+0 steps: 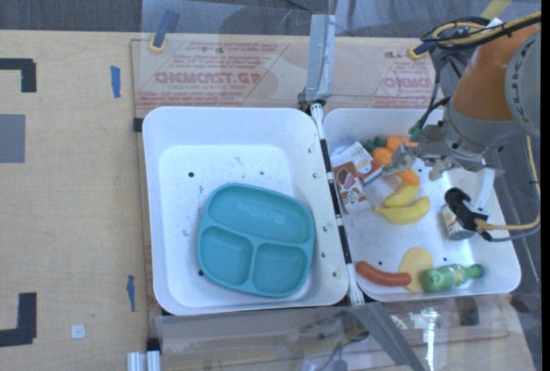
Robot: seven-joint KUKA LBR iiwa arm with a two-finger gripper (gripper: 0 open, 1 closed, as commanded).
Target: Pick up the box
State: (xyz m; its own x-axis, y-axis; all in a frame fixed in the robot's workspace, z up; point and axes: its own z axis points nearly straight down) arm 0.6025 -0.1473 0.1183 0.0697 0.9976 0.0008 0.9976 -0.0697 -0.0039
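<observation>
Fingers: can't tell from this angle whether they're spread or clenched. They sit low over the far-middle of the right bin, tangled visually with some small orange toy pieces, and nothing can be made out between them.

Box: small white-and-red carton, in the right bin, up against its left wall, far half. It's tilted, not lying square to the wall. It sits just left of the fingers; contact between them can't be read.

Arm comes in from the right, orange band above the far-right corner of that bin, with yellow and black cables looped over it.

Other contents of the right bin:
- yellow banana, just near of the fingers, right of the box
- red sausage along the near edge
- green bottle lying on its side, near-right
- pale yellow round piece, touching the bottle's left end
- small metallic can at mid-right, partly behind a black cable

Left bin: a teal divided plate, three compartments, in the near-right part.

Both bins rest on a wooden desk marked with blue tape bits.
</observation>
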